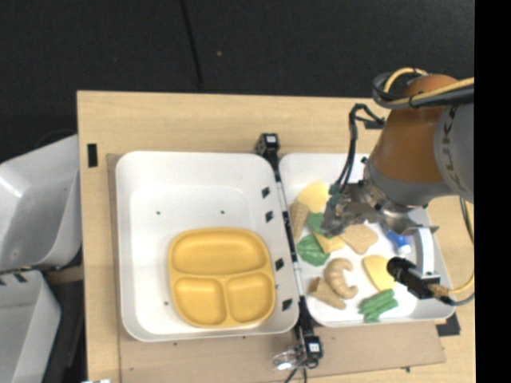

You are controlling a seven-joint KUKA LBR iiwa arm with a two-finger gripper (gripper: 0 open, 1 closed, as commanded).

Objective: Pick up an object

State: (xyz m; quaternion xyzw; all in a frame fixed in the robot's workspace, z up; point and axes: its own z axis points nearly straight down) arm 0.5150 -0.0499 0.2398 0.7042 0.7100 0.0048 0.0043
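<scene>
The right bin [319,170] holds several toy food pieces: a yellow piece [314,195], a green leafy piece [310,250], a tan cracker [359,238], a croissant [342,276], a yellow wedge [377,271], a green pea pod [378,303] and a small blue piece [397,242]. My gripper [339,216] is low in this bin, over the pile between the yellow piece and the cracker. The view does not show what lies between its fingers.
The left bin [152,190] holds a yellow divided tray [221,276] with three compartments. A ridge with black clips [281,222] separates the two bins. The arm's orange wrist [411,142] hangs over the right bin's back right part.
</scene>
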